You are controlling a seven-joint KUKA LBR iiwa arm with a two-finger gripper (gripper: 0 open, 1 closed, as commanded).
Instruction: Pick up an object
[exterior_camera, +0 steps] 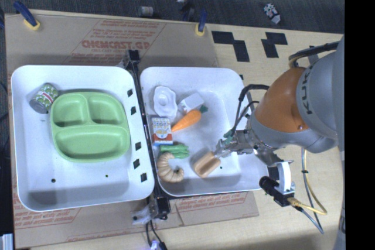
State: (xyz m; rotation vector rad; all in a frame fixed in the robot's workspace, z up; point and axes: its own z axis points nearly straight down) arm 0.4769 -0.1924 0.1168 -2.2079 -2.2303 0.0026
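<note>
The claw [225, 147] sits low in the right bin [229, 80], near its right wall, with its tip just at the upper right end of a tan, bread-like roll [204, 164]. How far the claw is spread cannot be told, and nothing shows clearly between its tips. The roll lies near the bin's front right corner with its long axis on a slant, lower left to upper right, so its upper end points toward the claw. The grey arm with its orange band [280, 103] reaches in from the right over the bin's rim, wrist bent downward and leftward.

Left of the roll lie a bagel [169, 168] and a green pod [174, 150]; farther back, a carrot [187, 119] slants the same way. Bare floor stays open along the back right. The left bin [29, 196] holds a green divided plate [89, 126] and a can [42, 96].
</note>
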